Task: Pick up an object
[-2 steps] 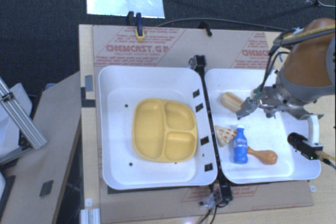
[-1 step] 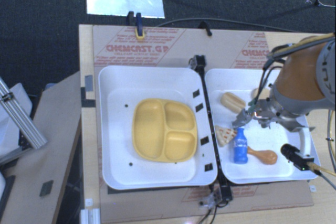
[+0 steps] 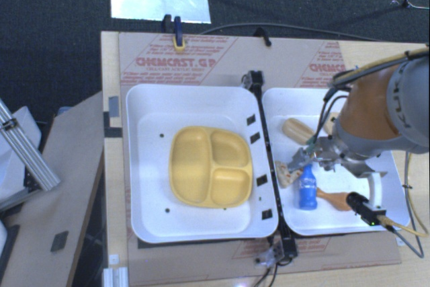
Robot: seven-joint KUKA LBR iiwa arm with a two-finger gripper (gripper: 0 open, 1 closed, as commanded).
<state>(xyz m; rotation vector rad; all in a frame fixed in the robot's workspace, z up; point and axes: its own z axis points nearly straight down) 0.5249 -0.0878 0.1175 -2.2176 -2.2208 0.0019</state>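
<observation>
The small blue bottle [image 3: 308, 189] stands in the right bin [image 3: 396, 212], near its front left part, its pale cap pointing toward the back. Just in front of it to the right lies a brown wooden spoon [image 3: 334, 199], and touching its left side is a small pale object [image 3: 287, 175] whose kind I cannot tell. Further back in the same bin lies a tan wooden cylinder [image 3: 297, 130], tilted. The gripper [image 3: 310, 152] hangs just behind the bottle, above the bin; whether its fingers are spread or pressed together cannot be told, and nothing is seen between them. The grey and orange arm [image 3: 376, 111] covers much of the bin's right half.

The left bin [image 3: 151, 111] holds a yellow divided plate [image 3: 209, 166] with three compartments, lying flat at its middle.

Both bins rest on a brown board [image 3: 201, 57] printed in red with "CHEMCAST GP".
</observation>
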